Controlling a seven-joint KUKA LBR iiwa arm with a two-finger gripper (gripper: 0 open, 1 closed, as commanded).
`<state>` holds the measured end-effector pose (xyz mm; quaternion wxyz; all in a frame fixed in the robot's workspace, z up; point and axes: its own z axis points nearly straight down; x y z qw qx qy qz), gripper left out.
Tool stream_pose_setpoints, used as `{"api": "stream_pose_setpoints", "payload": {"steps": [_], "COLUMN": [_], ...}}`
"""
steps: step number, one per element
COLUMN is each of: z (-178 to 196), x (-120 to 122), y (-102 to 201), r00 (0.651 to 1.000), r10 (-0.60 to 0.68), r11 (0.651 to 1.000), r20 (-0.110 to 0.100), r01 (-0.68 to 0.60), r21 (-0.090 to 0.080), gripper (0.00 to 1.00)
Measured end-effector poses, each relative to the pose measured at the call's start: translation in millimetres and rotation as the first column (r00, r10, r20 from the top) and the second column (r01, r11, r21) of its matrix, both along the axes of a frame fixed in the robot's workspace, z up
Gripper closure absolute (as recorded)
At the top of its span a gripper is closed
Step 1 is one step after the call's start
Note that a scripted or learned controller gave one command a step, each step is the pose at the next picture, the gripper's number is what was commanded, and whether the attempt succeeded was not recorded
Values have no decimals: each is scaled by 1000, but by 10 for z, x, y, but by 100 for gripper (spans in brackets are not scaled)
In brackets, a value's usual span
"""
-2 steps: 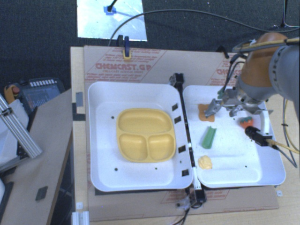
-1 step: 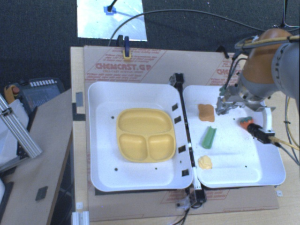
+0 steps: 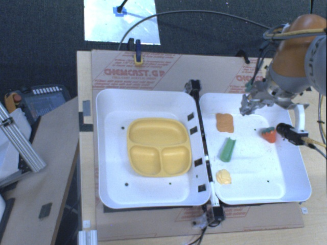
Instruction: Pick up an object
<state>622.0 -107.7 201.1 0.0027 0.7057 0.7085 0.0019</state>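
Orange piece (image 3: 224, 122) just left of, seemingly below, pincer (image 3: 247, 107).

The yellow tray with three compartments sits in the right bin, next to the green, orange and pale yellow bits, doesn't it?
Not quite. The camera view shows the yellow tray alone in the left bin. The green piece, the orange piece and the pale yellow piece lie in the right bin.
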Motion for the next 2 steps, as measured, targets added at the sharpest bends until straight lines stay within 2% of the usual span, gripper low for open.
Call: {"api": "stream_pose_setpoints", "payload": {"steps": [1,2], "z": [655,979], "x": [6,19], "y": [-5,-6], "r00": [1000,1000], "r10": [1,1], "r11": [1000,1000], "r20": [3,-1], "r01": [-1,-1], "r21": [-1,0], "gripper": [100,100]}}
